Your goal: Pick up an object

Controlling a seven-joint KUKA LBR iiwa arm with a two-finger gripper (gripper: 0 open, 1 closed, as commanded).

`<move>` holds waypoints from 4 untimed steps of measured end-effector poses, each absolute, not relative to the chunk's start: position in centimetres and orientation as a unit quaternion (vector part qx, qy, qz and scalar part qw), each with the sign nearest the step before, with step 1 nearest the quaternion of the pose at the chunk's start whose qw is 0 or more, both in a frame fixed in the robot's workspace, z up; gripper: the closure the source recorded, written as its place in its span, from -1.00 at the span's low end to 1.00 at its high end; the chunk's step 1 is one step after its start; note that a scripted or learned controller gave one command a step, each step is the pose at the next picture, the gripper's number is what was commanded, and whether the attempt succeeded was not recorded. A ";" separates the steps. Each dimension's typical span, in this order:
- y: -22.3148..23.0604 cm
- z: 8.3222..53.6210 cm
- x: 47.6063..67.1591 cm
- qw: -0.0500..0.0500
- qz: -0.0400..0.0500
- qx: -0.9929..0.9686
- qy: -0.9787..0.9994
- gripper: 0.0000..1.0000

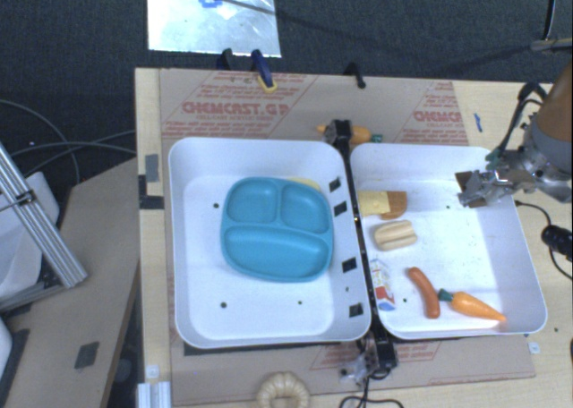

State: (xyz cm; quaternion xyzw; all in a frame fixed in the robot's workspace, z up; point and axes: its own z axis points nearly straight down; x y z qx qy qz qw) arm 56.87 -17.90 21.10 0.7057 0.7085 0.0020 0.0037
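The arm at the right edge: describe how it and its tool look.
The arm is a rounded grey body with an orange band above the wrist. Its tool is a small, dark metallic piece with blocky parts, too blurred for finer detail. A thin dark cable curves up beside the wrist.

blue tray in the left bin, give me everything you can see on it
The blue tray is a light blue, smooth plastic-looking divided plate with rounded corners: two smaller compartments along the far side, one long compartment along the near side. It lies flat, open side up, slightly rotated, near the middle of the left bin floor. Something pale yellow peeks out past its far right edge; I cannot tell whether they touch.
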 end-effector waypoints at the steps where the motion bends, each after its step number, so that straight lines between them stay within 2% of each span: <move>1: -17.9 22.5 57.0 0.002 0.001 0.706 0.709 1.00; 3: -7.9 23.8 54.3 0.000 0.001 0.704 0.711 1.00; 4: -3.9 22.1 52.6 -0.001 0.000 0.704 0.710 1.00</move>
